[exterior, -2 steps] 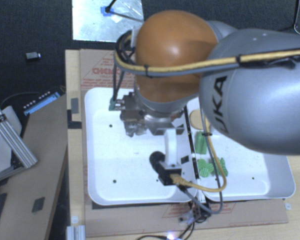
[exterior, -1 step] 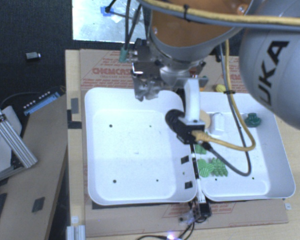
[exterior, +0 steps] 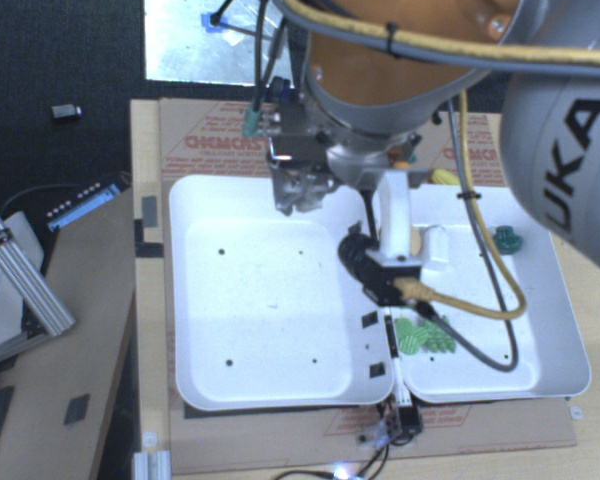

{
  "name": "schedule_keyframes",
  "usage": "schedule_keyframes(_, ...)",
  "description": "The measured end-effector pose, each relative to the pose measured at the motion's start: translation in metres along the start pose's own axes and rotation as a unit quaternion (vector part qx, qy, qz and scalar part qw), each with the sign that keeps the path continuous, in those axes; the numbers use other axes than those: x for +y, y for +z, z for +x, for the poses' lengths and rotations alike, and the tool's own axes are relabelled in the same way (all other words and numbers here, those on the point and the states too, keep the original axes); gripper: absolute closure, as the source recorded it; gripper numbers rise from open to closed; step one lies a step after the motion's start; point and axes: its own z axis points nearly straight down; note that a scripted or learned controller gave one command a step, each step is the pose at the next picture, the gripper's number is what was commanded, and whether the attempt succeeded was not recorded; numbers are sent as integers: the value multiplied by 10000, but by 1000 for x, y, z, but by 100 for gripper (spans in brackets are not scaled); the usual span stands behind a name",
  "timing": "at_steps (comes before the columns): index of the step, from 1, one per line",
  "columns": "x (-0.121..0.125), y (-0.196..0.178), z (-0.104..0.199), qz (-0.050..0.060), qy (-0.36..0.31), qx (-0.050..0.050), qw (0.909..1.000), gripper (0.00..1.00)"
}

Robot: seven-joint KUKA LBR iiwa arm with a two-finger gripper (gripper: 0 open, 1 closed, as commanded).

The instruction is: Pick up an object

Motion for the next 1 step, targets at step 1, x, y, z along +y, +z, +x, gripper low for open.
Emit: schedule_keyframes(1,1,-16,0,-2,0,-1,10000,100)
